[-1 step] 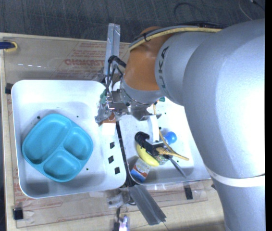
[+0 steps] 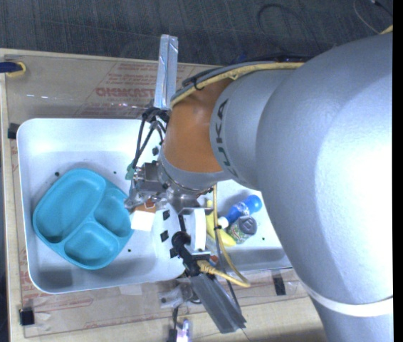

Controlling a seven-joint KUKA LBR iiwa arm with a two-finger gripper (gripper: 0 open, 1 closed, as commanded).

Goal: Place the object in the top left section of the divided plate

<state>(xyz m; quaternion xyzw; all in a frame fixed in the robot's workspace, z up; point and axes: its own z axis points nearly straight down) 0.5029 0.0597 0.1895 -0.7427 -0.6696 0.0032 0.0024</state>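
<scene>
A blue divided plate (image 2: 80, 218) with three sections lies in the left bin (image 2: 38, 137), tilted so that its largest section faces the upper left. My gripper (image 2: 144, 206) hangs just past the plate's right rim, under the orange wrist band. A small white block (image 2: 142, 221) with an orange-brown piece (image 2: 147, 206) above it sits right at the gripper's tip, beside the plate's edge. The arm's bulk hides how the gripper meets this object. All three plate sections look bare.
In the right bin (image 2: 269, 251) lie a blue-capped bottle (image 2: 243, 208), a round green-topped container (image 2: 245, 227) and a yellow item (image 2: 224, 238). The divider between the bins runs under the wrist. The big grey arm covers most of the right bin.
</scene>
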